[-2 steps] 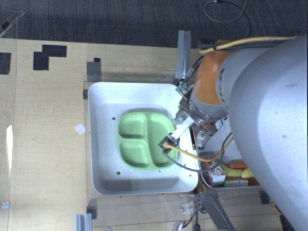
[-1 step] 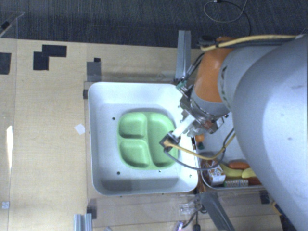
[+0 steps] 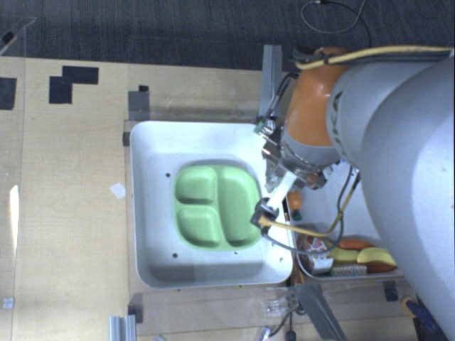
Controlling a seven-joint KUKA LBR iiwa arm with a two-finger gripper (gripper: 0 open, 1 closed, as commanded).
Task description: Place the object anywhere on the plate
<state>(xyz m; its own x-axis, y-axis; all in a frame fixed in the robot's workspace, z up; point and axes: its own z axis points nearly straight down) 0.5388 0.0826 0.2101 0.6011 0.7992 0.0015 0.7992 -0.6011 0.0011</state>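
A light green plate (image 3: 213, 206) with three compartments lies in the middle of the left white bin (image 3: 153, 190). Nothing rests on the plate. My gripper (image 3: 274, 170) hangs over the divide between the two bins, just beyond the plate's upper right edge, under the orange band of the wrist (image 3: 313, 112). The wrist and its fittings hide the gripper's tip, and I see no object in it.
The right bin (image 3: 304, 265) is mostly covered by the grey arm (image 3: 405, 155). At its near edge lie a small orange piece (image 3: 294, 202), a red and yellow toy food item (image 3: 362, 253) and a printed packet (image 3: 317, 250). Wooden bench surrounds the bins.
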